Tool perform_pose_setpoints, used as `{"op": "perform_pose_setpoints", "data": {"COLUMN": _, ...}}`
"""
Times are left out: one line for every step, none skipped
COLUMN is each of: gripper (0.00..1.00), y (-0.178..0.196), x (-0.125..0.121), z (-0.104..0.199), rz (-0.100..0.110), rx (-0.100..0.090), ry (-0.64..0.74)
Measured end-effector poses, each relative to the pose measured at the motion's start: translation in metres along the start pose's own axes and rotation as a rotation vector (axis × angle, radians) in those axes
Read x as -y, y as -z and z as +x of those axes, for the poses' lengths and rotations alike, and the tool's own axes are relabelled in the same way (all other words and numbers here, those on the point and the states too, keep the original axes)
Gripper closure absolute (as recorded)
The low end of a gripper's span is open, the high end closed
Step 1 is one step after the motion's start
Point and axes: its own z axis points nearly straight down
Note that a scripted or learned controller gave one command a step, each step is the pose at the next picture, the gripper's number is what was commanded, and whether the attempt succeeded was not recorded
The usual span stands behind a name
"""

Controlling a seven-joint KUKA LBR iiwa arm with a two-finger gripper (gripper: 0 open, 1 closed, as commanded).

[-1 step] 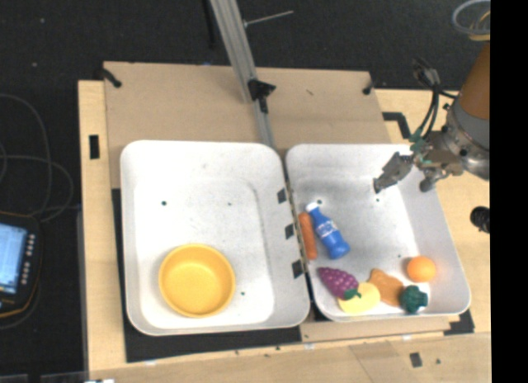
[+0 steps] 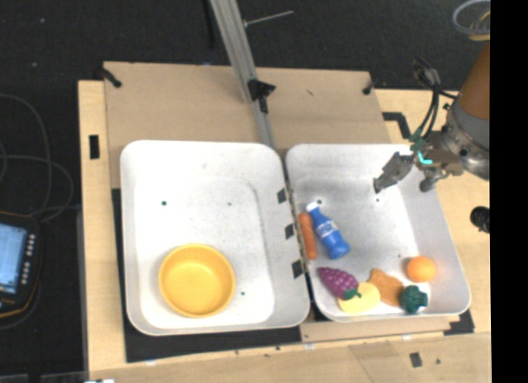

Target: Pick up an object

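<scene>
My gripper (image 2: pixel 408 175) hangs over the upper right part of the right bin (image 2: pixel 355 167), open, with nothing between its fingers. Below it in the same bin lie a blue bottle (image 2: pixel 328 230), an orange carrot-like stick (image 2: pixel 307 235) along the bin's left wall, a purple bunch of grapes (image 2: pixel 337 280), a yellow piece (image 2: pixel 361 299), an orange-brown piece (image 2: pixel 384 283), a green broccoli (image 2: pixel 413 298) and an orange ball (image 2: pixel 421 269). The toys cluster in the near half, well apart from the gripper.
The left bin (image 2: pixel 206 175) holds a yellow bowl (image 2: pixel 196 279) in its near left part. A grey metal post (image 2: pixel 235 43) slants down from the top to the gap between the bins. A dark device (image 2: pixel 12 262) sits at the far left.
</scene>
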Motion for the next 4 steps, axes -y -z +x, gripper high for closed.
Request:
{"op": "perform_pose_setpoints", "data": {"gripper": 0.00, "y": -0.046, "x": -0.006, "z": -0.006, "rz": 0.005, "rx": 0.001, "ry": -0.003}}
{"op": "perform_pose_setpoints", "data": {"gripper": 0.00, "y": -0.090, "x": 0.000, "z": -0.005, "rz": 0.005, "rx": 0.001, "ry": -0.003}}
{"op": "perform_pose_setpoints", "data": {"gripper": 0.00, "y": -0.148, "x": -0.004, "z": -0.014, "rz": 0.006, "rx": 0.001, "ry": -0.003}}
{"op": "perform_pose_setpoints", "data": {"gripper": 1.00, "y": -0.134, "x": -0.006, "z": -0.015, "rz": -0.002, "rx": 0.001, "ry": -0.007}}
